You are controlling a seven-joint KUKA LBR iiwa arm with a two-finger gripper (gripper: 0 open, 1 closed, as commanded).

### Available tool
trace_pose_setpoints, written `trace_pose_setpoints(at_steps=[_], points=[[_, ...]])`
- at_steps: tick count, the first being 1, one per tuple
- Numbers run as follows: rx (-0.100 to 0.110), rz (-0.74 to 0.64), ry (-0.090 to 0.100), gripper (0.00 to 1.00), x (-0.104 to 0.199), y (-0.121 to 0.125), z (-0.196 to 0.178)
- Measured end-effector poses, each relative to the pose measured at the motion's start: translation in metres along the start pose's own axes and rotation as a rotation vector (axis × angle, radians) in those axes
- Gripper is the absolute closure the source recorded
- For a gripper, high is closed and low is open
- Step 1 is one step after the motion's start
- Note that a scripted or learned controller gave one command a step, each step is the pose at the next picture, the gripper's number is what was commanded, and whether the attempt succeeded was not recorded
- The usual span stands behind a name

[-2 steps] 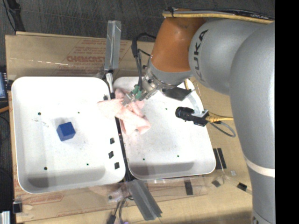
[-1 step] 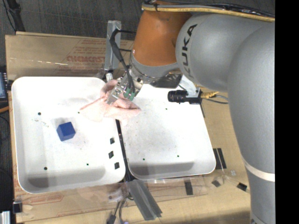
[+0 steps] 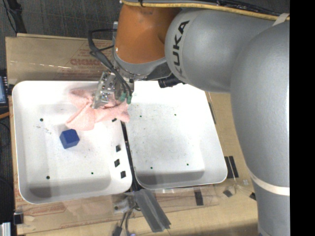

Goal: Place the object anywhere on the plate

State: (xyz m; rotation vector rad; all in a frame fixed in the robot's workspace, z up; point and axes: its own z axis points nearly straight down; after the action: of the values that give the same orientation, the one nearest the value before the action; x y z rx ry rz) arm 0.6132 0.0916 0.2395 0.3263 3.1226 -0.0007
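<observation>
Hovering at the left bin's (image 3: 29, 132) rear, hand (image 3: 109, 96) touches pink cloth (image 3: 88, 113); finger state indiscernible; blue block (image 3: 69, 138) nearby.

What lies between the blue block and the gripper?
In the camera view, a pink cloth lies between the blue block and the gripper.

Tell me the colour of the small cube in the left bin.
Blue. The cube shows clearly in the camera view, on the white floor of the left bin.

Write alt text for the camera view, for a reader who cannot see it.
A grey arm's pincer sits over a pink cloth at the back of the left bin. A blue cube lies nearby.
</observation>
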Motion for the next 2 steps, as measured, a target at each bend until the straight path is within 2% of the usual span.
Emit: trace_pose_setpoints(at_steps=[1,2], points=[[0.000,-0.216,0.000,1.00,-0.012,0.050,-0.004],[0.000,-0.218,0.000,1.00,-0.009,0.100,0.007]])
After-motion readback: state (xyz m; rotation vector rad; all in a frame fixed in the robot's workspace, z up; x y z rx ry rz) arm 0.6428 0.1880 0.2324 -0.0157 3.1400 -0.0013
